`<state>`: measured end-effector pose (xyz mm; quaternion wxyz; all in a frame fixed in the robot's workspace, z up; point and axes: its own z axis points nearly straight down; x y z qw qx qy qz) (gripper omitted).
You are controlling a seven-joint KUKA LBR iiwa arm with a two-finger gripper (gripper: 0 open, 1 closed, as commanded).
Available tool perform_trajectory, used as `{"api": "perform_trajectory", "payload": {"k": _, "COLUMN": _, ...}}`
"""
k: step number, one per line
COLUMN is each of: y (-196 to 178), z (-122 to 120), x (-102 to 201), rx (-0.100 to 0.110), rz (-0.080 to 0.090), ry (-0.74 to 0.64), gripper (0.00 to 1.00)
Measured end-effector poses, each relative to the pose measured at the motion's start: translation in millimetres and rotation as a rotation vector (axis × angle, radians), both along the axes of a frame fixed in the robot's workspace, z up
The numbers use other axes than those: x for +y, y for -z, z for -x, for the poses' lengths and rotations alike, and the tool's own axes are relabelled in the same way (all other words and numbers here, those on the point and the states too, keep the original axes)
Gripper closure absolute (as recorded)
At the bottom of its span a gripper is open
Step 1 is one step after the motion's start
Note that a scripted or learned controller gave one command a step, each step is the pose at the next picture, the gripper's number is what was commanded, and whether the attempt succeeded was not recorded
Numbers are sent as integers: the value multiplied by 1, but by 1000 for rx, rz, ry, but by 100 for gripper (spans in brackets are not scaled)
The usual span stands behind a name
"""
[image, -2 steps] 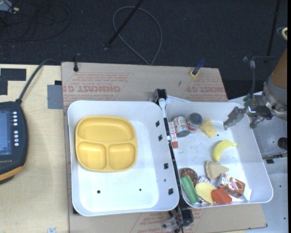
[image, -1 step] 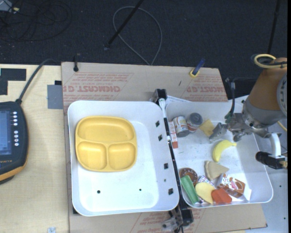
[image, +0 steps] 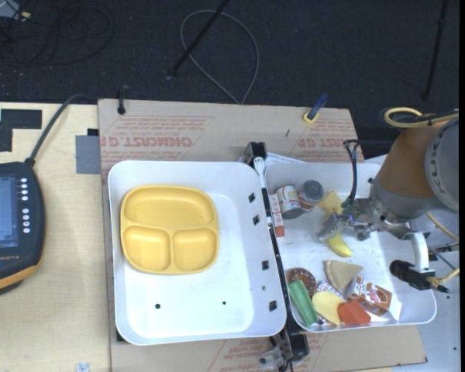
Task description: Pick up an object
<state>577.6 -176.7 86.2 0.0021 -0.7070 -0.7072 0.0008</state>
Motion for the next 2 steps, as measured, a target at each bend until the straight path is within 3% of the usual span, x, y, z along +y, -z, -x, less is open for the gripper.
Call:
{"api": "perform_trajectory", "payload": {"k": 1, "y": -12, "z": -1, "x": -2, "rx": -1, "rz": -1, "ry": 4, "gripper": 100}}
{"api": "perform_trajectory", "payload": {"k": 2, "y": -52, "z": -47, "x": 96, "rx": -4, "rz": -3, "ry": -9, "gripper": 100}}
